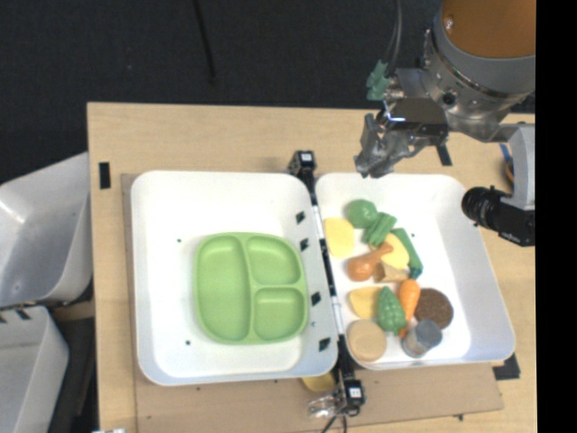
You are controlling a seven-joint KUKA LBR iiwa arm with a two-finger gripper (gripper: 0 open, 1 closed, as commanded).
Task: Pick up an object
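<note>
Above the far rim of the right bin [469, 332] hangs the pincer [374, 162], dark and pointed down from the grey wrist with its orange band — whether it is spread or pressed together I cannot tell from here, and nothing is seen caught in it. It sits clear of the heap below, nearest the dark green piece [361, 212] at the top of the pile.

That pile of toy food fills the middle of the right bin: a pale yellow piece [339, 236], a long green pod [407, 252], an orange-brown piece [365, 265], a small carrot [409, 295], a knobbly green cone [389, 311], a brown round cookie [435, 307], a tan disc [366, 339] and a grey lump [422, 336] — all crowded and touching.

Over in the left bin [162, 350] lies a light green divided plate [251, 287]. Both bins rest side by side on the pale wooden bench [108, 142]. No writing or labels can be read on anything
</note>
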